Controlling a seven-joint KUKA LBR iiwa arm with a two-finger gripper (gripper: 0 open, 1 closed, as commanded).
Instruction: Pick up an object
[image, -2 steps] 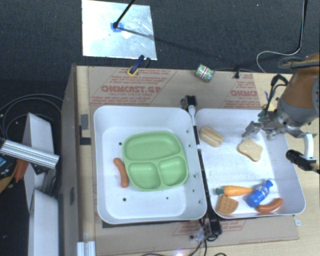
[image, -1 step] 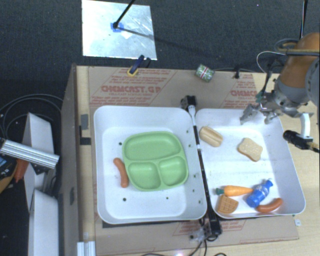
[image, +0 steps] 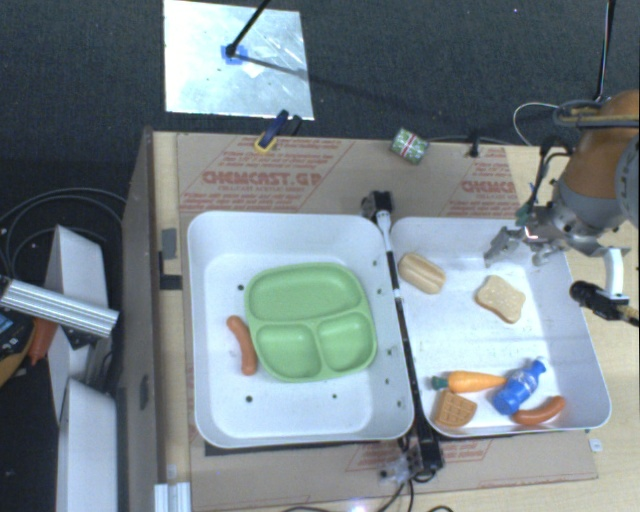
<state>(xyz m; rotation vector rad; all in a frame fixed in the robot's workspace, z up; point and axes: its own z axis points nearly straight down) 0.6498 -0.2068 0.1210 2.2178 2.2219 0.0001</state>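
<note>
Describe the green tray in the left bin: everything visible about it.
The green tray is a pale green divided plate, plastic by its look, a rounded rectangle with three compartments: one wide section along the far side and two smaller ones along the near side. All three hold nothing. It lies flat, slightly rotated, about the middle of the left bin. A toy sausage lies just off its left edge, close by or barely touching; which cannot be told.

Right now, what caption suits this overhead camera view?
Robot gripper hovering over the right bin, near a bread slice.
</note>
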